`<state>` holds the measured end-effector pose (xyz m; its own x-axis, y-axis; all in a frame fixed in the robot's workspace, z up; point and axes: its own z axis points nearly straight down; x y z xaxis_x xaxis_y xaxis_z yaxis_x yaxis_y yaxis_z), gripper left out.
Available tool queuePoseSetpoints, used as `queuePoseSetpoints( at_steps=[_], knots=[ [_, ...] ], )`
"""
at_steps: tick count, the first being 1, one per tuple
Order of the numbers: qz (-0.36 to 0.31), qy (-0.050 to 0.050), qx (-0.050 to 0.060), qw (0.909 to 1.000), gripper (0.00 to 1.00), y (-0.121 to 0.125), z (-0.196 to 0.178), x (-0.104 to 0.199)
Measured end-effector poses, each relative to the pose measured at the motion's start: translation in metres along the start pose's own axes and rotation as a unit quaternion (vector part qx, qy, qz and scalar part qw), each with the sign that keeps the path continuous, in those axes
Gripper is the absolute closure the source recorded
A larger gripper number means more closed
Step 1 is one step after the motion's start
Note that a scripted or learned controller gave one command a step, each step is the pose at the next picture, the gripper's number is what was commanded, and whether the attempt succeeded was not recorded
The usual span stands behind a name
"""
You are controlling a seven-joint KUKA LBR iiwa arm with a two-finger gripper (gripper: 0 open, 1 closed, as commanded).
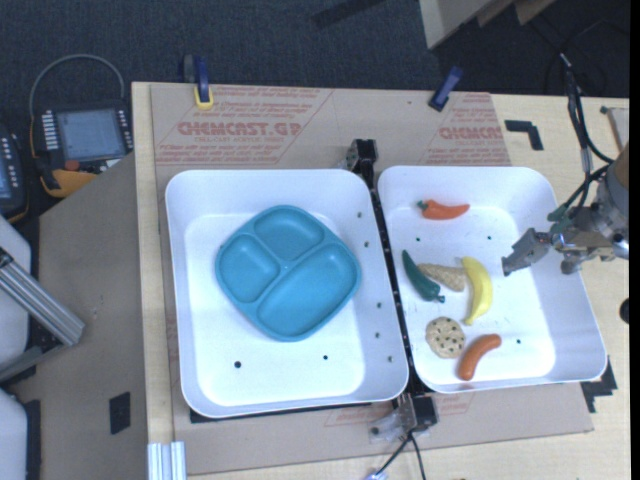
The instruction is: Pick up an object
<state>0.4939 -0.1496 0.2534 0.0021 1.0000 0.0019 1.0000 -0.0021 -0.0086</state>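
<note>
- Over at the right bin's [570, 353] right side, the pincer [524, 253] hangs above the white floor, dark tips pointing left; whether it is clenched or released, I cannot tell from this angle, and nothing shows between its tips.
- Nearest it, well apart to the left, a yellow banana [478, 288] lies in the middle of the bin.
- Touching the banana's left side, a tan cone-shaped piece [444, 275] lies across a dark green pepper [421, 276].
- Below them, a round cookie [445, 336] sits just beside an orange-red sausage [477, 355] near the front wall.
- Up near the back wall, a small carrot [443, 209] lies alone.
- Across the divider, the left bin [200, 383] holds a blue divided plate [288, 270], flat and centred.
- Both bins rest on the cardboard-covered desk [155, 268].
</note>
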Motion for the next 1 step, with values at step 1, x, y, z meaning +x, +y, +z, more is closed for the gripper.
queuePoseSetpoints(
  at_steps=[1],
  knots=[
    [-0.001, -0.001, -0.004, 1.0, 0.0, 0.0018, -0.0038, 0.0001]
  ],
)
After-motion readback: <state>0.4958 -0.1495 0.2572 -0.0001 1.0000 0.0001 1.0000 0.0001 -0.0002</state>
